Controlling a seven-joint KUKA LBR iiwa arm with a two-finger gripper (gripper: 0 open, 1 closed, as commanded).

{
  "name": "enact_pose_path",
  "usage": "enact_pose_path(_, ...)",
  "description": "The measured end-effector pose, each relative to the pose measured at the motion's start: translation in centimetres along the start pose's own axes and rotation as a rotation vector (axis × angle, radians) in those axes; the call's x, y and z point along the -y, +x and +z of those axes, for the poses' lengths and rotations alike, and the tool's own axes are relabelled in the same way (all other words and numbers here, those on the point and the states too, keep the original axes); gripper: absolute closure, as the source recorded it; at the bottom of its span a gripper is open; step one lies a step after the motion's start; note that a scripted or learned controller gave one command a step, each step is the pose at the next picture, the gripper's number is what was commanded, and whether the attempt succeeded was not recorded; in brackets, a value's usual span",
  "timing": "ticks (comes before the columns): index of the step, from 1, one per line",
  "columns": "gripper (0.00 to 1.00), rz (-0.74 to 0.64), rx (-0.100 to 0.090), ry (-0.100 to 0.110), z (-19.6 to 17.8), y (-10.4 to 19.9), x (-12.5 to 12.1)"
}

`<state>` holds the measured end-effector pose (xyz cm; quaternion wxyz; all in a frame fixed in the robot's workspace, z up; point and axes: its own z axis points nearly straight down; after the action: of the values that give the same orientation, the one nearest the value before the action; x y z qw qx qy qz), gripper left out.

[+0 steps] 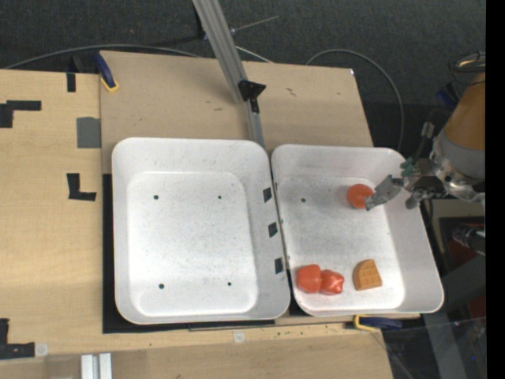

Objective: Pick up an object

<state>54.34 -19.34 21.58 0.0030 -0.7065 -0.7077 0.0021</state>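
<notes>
The right bin [410, 290] holds an orange-red ball [360, 195] near its middle right. Along its front lie two red lumps [318, 279] touching each other and a tan, biscuit-like block [367, 275]. My gripper [398, 197] reaches in over the bin's right rim, just right of the ball. It is open: one finger points toward the ball and nearly touches it, the other stands apart to the right. Nothing sits between the fingers.
The left bin [126, 235] lies beside the right one, with black clips along the shared edge. A slanted metal pole [225, 42] rises from behind the bins. Cables run over the dark floor at the back, and a blue clamp [106, 71] sits at the bench's far left.
</notes>
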Motion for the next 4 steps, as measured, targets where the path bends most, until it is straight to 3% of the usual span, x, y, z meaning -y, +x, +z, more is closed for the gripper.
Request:
enact_pose_path(2,0.00,0.002,0.000,0.000,9.8,-0.4,1.3)
enact_pose_path(3,1.00,0.000,0.001,-0.005,8.5,-0.4,1.1)
enact_pose_path(4,1.00,0.000,0.003,-0.012,2.2,-0.1,1.0)
